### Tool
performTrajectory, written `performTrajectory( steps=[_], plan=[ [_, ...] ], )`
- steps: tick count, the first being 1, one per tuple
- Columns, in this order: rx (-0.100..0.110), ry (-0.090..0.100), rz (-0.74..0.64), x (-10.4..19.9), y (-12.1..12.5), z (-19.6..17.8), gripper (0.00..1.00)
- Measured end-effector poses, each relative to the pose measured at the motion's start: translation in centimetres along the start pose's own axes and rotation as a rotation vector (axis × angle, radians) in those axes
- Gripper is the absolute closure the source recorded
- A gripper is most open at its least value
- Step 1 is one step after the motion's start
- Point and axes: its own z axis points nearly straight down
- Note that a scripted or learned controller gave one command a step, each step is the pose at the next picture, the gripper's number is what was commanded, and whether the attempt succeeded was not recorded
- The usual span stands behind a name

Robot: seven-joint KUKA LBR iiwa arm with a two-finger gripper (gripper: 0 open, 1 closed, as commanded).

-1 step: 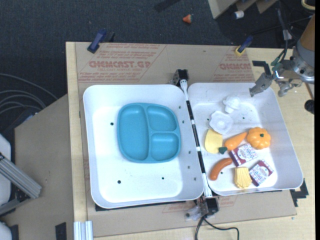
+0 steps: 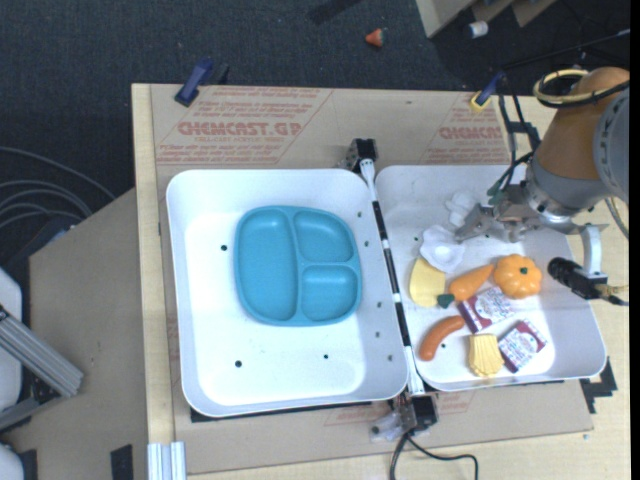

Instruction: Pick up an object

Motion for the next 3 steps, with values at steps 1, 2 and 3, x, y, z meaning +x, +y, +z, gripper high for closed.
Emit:
performTrajectory(
  steps=[1, 2, 3],
  plan=[
    [-0.001, -0.001, -0.001, 2.7, 4.7, 0.0, 0.00],
    [-0.003, -0.002, 0.000, 0.8, 4.7, 0.0, 0.00],
    [-0.003, -0.002, 0.001, -1.3, 4.7, 0.0, 0.00]
  ],
)
